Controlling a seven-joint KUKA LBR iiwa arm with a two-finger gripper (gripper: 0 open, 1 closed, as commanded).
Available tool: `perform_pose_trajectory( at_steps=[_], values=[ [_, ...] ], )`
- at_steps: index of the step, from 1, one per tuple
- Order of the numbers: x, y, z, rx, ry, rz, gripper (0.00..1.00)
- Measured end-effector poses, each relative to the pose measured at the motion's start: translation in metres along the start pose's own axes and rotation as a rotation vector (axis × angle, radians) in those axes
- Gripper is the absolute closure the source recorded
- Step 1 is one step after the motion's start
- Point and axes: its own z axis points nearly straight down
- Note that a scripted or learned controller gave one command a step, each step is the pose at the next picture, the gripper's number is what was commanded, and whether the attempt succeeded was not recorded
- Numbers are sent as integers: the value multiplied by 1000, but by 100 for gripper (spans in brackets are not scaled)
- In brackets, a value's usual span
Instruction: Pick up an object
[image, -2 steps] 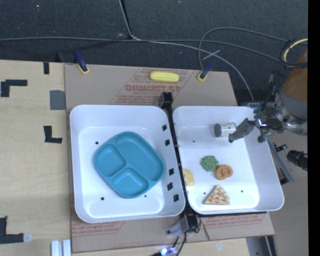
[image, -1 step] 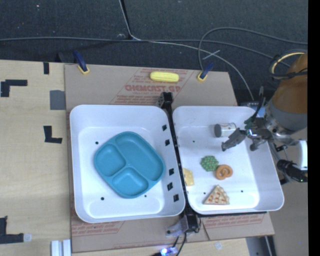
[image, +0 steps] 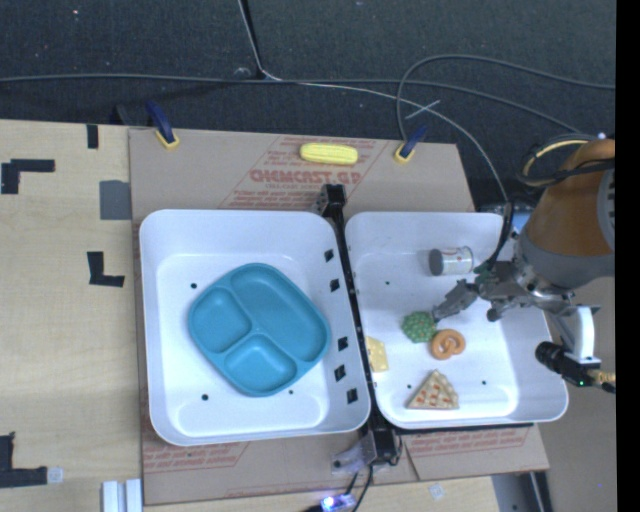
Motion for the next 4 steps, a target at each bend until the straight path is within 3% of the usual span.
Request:
perform_pose_trajectory(
  at_steps=[1, 2, 4],
  values=[
    [-1, -5, 64, 2, 1, -1, 0],
    [-1, -3, 50, -4, 1, -3, 100],
    [1, -12, -46, -10, -1, -2, 100]
  ],
)
